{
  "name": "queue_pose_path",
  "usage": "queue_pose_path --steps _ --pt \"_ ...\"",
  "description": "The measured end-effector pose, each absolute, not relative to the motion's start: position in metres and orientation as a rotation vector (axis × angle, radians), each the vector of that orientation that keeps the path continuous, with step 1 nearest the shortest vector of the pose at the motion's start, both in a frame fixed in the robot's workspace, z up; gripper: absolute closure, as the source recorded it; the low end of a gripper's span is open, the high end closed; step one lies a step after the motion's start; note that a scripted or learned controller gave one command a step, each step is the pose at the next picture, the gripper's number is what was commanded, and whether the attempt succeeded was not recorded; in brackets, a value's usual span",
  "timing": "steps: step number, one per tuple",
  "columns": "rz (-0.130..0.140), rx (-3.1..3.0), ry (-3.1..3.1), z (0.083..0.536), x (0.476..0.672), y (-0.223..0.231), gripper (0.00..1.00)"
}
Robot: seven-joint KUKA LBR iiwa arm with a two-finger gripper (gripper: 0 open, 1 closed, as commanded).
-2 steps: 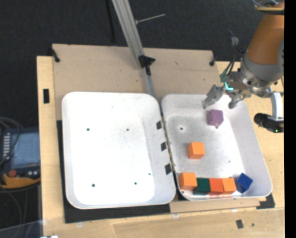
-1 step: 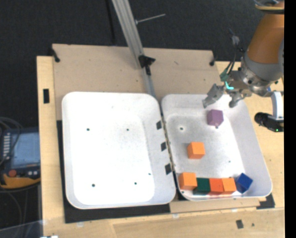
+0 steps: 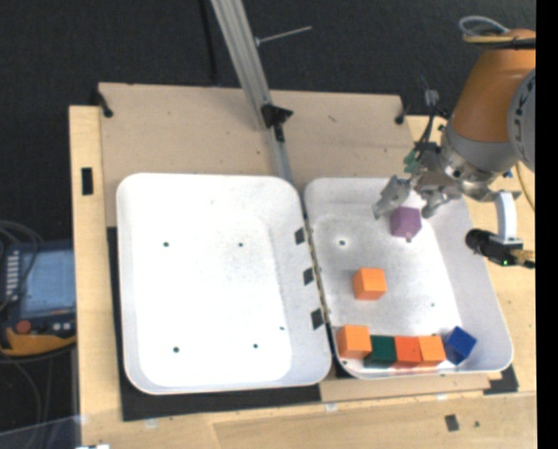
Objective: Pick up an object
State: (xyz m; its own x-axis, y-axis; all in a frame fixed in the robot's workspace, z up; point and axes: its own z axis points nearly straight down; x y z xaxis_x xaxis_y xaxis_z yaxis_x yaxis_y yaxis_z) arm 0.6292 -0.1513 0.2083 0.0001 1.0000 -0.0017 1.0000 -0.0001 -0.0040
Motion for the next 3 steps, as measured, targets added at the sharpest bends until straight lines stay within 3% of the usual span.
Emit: queue_pose_path --steps 2,3 --pt "0.004 -2.227 -2.218 0.095 0.629 -0.158 0.0" --pt "-0.004 -2.236 -2.215 0.109 0.63 -0.159 1.0"
